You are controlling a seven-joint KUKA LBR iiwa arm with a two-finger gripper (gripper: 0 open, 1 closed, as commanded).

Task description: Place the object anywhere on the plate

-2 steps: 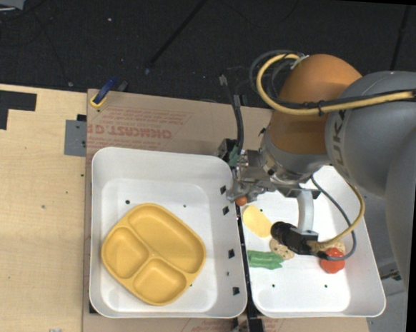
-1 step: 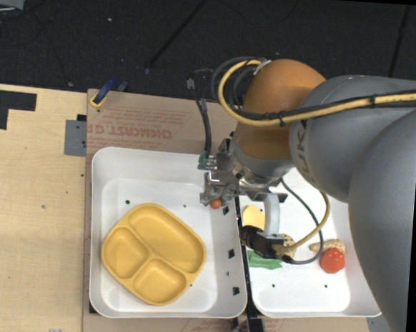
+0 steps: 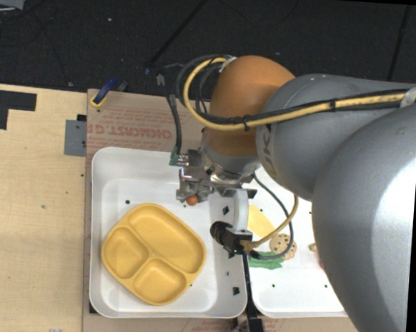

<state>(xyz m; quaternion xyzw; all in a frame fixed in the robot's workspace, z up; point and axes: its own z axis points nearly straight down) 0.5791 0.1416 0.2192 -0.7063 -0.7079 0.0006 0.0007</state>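
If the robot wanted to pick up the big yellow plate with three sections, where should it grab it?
Probably on the raised outer rim of the yellow three-section plastic plate, pinching the edge from above. The plate lies flat in the left white bin, so only its thin lip offers a hold. The right side, nearest the grey arm's gripper, looks easiest to reach.

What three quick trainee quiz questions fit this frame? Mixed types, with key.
1. True or false: the yellow plate lies in the left bin.
2. How many compartments does the plate have: A two, B three, C four?
3. Where is the gripper relative to the plate: above its far edge, or over the right bin?

Key: 1 true. 2 B. 3 above the plate's far edge, in the left bin; a small orange bit shows at its tip, too small to identify.
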